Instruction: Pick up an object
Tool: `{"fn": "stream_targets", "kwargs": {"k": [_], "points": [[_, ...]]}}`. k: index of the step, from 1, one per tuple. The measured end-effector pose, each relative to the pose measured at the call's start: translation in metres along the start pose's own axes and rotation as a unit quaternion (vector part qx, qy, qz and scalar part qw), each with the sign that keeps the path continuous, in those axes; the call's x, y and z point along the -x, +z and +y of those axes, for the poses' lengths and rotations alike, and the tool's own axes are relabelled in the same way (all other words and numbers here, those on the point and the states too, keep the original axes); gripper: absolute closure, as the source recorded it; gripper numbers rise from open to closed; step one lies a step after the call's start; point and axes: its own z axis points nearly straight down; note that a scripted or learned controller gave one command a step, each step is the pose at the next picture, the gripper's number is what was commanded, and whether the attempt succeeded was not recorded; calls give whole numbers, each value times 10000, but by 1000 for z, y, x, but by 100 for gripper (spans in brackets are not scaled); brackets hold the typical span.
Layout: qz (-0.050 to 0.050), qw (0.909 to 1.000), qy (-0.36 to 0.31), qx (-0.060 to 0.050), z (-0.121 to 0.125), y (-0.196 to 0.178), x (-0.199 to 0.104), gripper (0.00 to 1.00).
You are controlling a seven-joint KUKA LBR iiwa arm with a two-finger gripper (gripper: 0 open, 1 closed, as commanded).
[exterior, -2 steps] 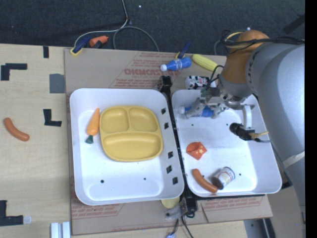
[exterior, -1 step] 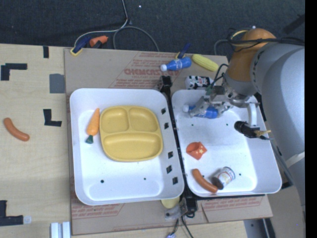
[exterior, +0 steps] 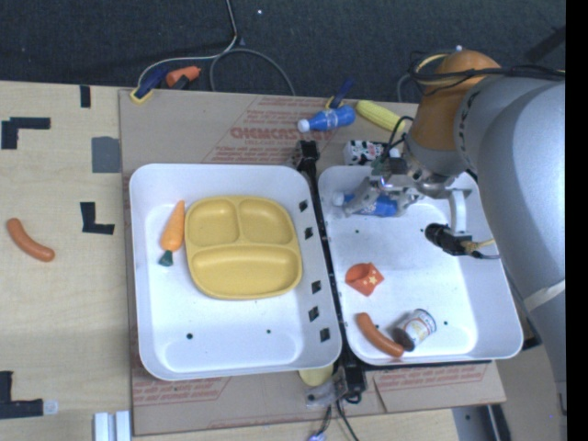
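My gripper is low over the far left part of the right bin, right above a small blue and white object that lies partly hidden beneath it. Nearer the front of the same bin lie a crumpled red-orange piece, a brown sausage and a small silver can on its side. The left bin holds a yellow divided plate and a toy carrot beside the plate's left edge.
Behind the bins, a blue clamp and a yellow item rest on the cardboard. A second sausage lies on the bench far left. An orange-handled clamp sits at the cardboard's back edge.
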Motion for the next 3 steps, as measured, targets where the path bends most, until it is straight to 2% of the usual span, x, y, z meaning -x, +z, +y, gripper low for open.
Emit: {"fn": "stream_targets", "kwargs": {"k": [1, 2, 3], "points": [[47, 10000, -18, -17, 1, 5, 15, 0], [28, 10000, -27, -35, 0, -4, 15, 100], [17, 10000, -16, 94, -26, -99, -52, 100]]}}
